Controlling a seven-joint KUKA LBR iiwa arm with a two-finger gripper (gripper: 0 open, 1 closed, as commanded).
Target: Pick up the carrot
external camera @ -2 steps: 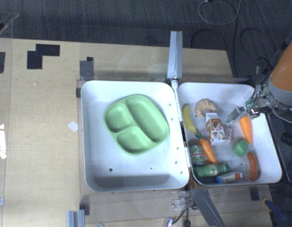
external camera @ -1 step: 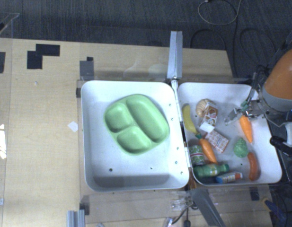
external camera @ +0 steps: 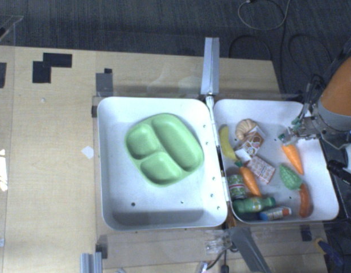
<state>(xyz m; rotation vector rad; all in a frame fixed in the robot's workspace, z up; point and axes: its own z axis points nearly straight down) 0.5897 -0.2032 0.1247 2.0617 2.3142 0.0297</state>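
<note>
Here we see the gripper (external camera: 294, 134) low over the right bin (external camera: 329, 209), just above a tapered orange carrot (external camera: 293, 158); its grip we cannot tell. A glossy, lobed green plate (external camera: 164, 149) sits in the left bin (external camera: 112, 169).

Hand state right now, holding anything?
Hand: cannot be told; it sits at the top end of a carrot in the right bin.

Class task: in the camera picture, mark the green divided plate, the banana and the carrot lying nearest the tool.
green divided plate (external camera: 164, 148): camera view, on the ridge between its compartments.
banana (external camera: 225, 143): camera view, middle of its yellow body.
carrot (external camera: 293, 158): camera view, middle of its orange body.
</note>
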